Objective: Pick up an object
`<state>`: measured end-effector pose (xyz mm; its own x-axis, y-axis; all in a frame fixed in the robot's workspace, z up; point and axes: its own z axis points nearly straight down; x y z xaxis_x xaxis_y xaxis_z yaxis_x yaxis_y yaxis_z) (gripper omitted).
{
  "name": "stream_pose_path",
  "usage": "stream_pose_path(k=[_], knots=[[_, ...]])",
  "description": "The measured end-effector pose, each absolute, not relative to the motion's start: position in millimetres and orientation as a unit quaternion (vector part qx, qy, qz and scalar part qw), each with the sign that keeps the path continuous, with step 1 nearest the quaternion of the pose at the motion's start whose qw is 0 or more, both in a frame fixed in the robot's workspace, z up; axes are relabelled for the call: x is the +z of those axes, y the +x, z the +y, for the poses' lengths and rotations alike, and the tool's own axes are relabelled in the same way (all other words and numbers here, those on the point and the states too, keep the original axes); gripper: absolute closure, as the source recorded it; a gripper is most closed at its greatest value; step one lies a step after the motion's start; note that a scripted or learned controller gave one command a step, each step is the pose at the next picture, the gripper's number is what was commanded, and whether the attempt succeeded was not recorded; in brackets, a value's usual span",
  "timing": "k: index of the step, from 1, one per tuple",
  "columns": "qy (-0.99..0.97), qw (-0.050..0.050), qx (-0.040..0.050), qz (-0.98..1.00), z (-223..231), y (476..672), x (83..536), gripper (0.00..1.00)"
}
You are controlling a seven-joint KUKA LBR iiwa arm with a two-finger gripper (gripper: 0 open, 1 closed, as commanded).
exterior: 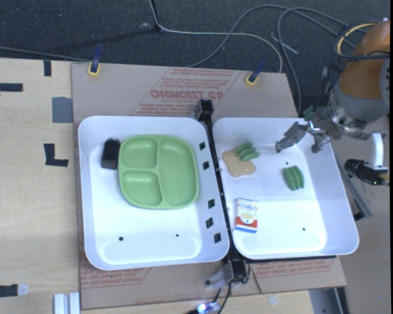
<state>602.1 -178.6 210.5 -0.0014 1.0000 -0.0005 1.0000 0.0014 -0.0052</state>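
Spread wide and holding nothing: gripper (304, 137), poised above the right bin (327, 237), likely lining up a descent. Just below it, toward the near rim, a green pod (293, 177), lying apart from its neighbours and so probably the easiest pick. Further left, tan piece (240, 165) and small carton (247, 216).

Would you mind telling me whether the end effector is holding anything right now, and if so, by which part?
Nothing is held. The end effector hangs open above the right bin, apart from the green pod below it.
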Motion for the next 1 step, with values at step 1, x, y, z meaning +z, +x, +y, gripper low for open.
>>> stream_pose_path(k=[1], knots=[[-0.707,0.002,0.0020,-0.708,-175.7,601.9,146.4,0.00]])
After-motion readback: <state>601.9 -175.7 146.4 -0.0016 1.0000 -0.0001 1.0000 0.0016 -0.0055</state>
